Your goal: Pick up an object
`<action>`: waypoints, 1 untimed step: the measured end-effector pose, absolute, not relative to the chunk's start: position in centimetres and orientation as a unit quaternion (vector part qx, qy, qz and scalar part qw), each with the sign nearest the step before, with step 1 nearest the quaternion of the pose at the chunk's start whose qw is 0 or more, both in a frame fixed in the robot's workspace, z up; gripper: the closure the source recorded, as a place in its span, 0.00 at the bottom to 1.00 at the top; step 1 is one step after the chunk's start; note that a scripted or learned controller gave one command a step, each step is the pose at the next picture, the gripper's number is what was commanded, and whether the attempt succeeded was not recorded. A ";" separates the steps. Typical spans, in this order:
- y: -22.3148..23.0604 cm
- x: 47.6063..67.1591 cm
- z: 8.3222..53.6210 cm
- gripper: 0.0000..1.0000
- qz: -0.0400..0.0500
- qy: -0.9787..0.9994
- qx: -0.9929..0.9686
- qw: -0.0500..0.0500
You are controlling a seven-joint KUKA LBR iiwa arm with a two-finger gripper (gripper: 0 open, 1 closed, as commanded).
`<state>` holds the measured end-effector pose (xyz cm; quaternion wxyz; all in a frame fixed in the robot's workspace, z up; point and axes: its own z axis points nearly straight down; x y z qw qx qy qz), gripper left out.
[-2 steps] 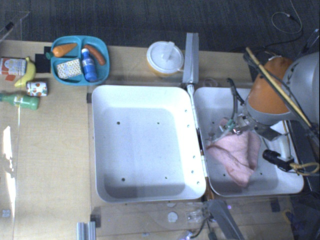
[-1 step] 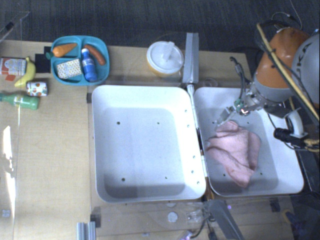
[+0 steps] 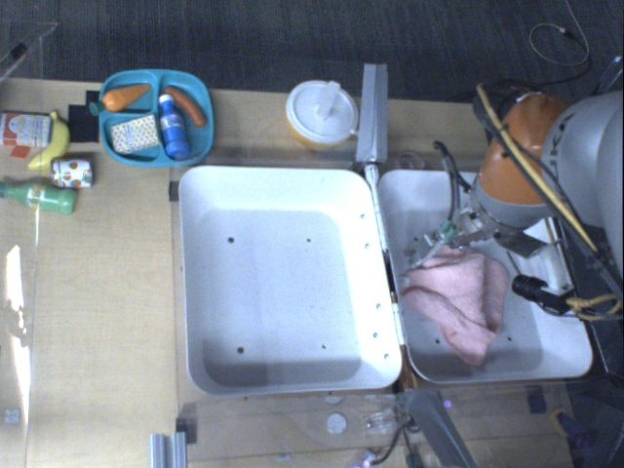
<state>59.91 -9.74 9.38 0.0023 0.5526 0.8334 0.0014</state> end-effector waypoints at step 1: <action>-9.7 60.1 10.5 1.00 0.003 0.834 0.552 0.005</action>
